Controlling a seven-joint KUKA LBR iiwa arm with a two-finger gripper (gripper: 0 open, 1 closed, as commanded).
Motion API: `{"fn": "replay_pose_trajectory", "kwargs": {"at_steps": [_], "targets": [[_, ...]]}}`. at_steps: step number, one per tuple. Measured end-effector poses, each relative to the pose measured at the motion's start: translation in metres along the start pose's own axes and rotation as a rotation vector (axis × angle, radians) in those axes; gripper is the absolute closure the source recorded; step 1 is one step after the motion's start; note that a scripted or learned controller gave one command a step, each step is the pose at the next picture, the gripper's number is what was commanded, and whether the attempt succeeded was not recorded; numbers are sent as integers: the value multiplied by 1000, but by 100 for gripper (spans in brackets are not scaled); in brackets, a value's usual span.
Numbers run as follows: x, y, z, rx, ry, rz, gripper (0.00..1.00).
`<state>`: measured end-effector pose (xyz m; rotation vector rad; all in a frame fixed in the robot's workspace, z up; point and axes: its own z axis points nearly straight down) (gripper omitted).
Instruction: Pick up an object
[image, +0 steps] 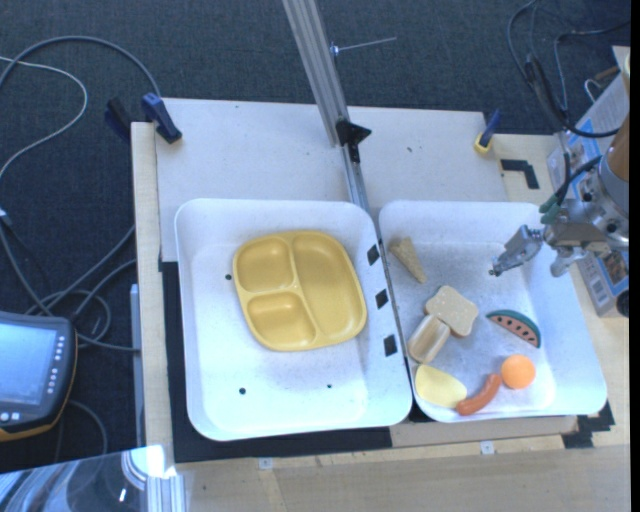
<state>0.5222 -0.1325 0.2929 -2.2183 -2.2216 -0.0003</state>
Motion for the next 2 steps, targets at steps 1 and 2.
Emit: {"fn": "replay_pose_trajectory", "kwargs": {"at_steps": [1, 2], "targets": [[0, 0, 0, 0, 0, 0, 0], [6, -7, 59, 6, 1, 1, 0]]}}
